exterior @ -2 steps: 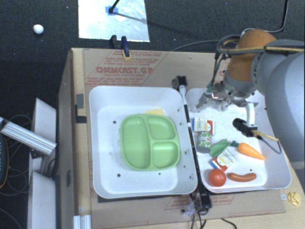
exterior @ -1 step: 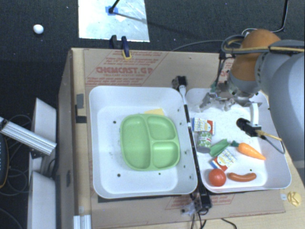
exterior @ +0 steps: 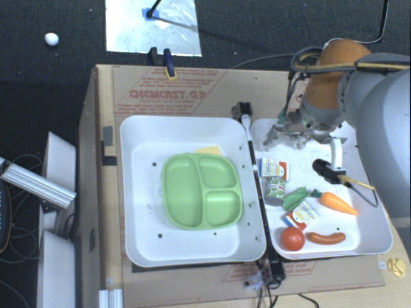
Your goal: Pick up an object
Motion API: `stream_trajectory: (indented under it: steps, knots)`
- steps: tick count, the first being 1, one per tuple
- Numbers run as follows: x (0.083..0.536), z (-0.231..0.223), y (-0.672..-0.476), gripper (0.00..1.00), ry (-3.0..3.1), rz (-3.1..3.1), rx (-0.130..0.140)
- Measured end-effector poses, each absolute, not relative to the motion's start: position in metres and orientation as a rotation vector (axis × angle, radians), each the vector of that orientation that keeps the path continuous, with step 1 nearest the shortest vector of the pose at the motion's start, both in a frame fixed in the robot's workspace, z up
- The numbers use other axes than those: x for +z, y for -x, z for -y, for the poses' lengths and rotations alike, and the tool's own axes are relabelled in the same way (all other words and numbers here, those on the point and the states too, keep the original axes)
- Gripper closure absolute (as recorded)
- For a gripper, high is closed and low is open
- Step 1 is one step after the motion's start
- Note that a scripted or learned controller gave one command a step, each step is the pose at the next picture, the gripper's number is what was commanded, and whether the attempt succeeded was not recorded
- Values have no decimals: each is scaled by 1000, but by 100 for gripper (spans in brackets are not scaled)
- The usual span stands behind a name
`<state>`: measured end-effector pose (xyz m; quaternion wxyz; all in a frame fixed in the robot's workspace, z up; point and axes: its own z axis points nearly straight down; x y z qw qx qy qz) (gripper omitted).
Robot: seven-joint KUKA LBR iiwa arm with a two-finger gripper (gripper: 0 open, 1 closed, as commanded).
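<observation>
Two white bins (exterior: 138, 172) on cardboard-topped bench (exterior: 173, 92) | dark carpet (exterior: 51, 11) | end effector (exterior: 289, 133) grip unclear

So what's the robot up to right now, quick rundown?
Hand low over right bin's far end, nothing visibly held. Carrot, tomato, sausage lying untouched nearer the camera. Green plate in left bin.

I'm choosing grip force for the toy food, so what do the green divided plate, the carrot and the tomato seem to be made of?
The green divided plate looks like hard moulded plastic: even colour, smooth, soft sheen, crisp compartment ridges. The carrot seems to be plastic or rubbery toy material, uniformly orange and smooth. The tomato likewise looks like glossy plastic, with a small highlight. How hard either toy is cannot be told.
</observation>
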<state>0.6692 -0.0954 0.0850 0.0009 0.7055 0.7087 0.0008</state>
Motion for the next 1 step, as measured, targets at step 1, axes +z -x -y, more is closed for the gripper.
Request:
stream_trajectory:
  steps: [1]
  knots:
    - [85, 138, -664, 0, -2218, -2221, 1]
